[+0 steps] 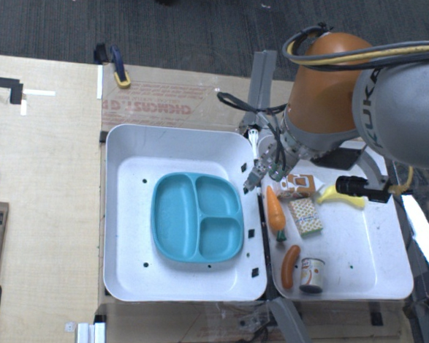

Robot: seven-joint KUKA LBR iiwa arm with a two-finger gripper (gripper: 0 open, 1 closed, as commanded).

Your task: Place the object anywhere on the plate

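Nearest, right bin (383,278): hot dog (289,266), small can (310,274), carrot (274,209), cracker-like block (306,217), banana (341,196), none lifted. Left bin: glossy blue three-compartment plate (196,218), bare; placing not begun. Farther, hand (260,172) at the bins' shared wall; its grip I cannot tell.

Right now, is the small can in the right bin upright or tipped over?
Tipped. The can lies on its side on the floor of the right bin, its dark open end facing the near wall, beside the sausage.

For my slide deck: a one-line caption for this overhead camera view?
Gripper hovers near the bins' shared edge, between blue plate and carrot.
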